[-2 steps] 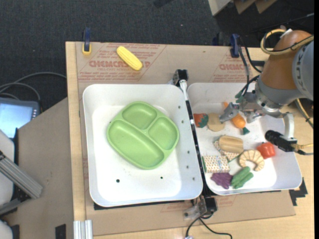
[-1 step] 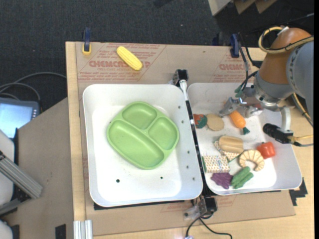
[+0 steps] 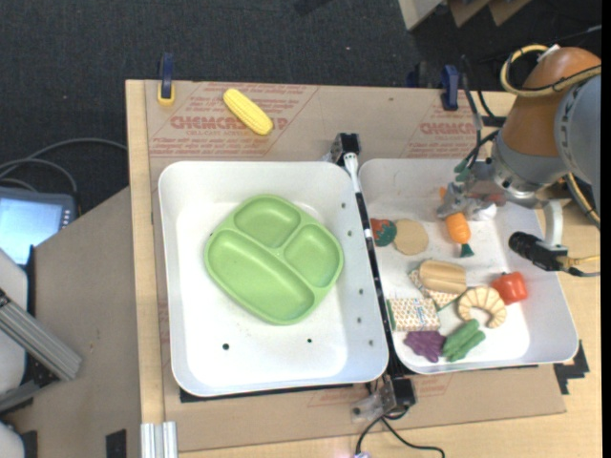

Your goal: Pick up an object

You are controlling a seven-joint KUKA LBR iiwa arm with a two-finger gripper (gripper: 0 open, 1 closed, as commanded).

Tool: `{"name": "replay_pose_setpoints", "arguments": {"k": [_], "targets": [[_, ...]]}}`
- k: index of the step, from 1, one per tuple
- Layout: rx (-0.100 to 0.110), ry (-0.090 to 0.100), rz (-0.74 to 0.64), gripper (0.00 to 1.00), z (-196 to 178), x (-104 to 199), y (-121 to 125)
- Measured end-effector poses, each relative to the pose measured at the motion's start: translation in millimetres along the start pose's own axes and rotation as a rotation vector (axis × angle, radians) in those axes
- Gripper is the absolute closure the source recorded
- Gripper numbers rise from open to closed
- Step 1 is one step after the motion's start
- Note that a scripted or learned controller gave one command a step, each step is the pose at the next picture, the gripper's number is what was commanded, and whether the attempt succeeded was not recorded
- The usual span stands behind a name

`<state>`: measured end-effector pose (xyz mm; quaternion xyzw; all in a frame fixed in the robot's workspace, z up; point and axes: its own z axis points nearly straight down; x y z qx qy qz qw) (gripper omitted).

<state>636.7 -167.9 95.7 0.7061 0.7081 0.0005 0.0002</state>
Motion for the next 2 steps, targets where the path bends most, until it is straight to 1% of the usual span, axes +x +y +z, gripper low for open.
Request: {"name": "replay_pose_setpoints", "arguments": {"k": [1, 2], "targets": [[0.004, 0.002, -0.002, 1.00, 11, 55, -27], [-0.009, 0.002, -0.006, 1.00, -96, 140, -28]]}}
